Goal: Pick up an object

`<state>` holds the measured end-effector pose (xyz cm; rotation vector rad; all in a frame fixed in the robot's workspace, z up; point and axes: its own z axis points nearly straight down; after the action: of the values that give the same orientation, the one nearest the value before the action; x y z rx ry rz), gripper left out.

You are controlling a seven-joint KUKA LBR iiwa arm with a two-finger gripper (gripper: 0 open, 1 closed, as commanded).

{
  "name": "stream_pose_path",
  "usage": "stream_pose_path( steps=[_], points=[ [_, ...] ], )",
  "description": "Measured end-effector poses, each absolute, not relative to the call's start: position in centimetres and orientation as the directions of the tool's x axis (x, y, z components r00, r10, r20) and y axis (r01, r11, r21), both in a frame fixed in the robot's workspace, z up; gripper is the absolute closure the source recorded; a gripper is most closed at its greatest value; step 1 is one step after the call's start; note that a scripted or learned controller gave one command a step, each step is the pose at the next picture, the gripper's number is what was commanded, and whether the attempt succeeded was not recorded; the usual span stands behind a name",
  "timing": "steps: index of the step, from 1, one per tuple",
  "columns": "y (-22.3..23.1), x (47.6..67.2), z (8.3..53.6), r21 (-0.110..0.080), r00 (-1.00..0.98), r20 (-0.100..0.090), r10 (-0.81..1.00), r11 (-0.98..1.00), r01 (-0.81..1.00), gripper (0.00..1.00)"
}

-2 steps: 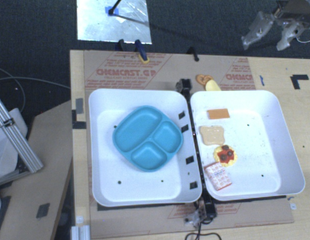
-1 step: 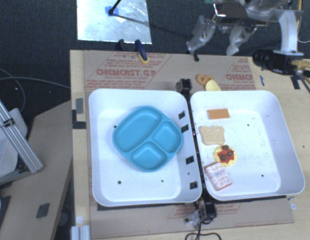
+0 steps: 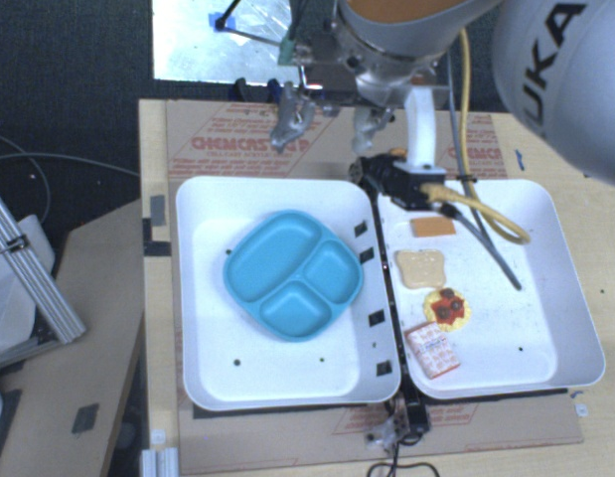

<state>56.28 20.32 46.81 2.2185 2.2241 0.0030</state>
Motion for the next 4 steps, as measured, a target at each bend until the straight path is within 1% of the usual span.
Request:
stream_pose_path(
  steps=[1,2,3,4],
  points=[
    [20.4,56.3,48.0,0.005,-0.005,0.003,1.0,0.005,1.0,1.0],
    [23.5,59.6,40.1,-0.005,-0.006,-0.002,1.0,0.006,1.0,1.0],
    [19.2,61.2,42.4,0.004,0.003,0.0,1.0,-0.003,1.0,1.0],
    [22.0,65.4,33.7,-0.006,-0.004,-0.002,1.0,0.004,1.0,1.0]
  ],
)
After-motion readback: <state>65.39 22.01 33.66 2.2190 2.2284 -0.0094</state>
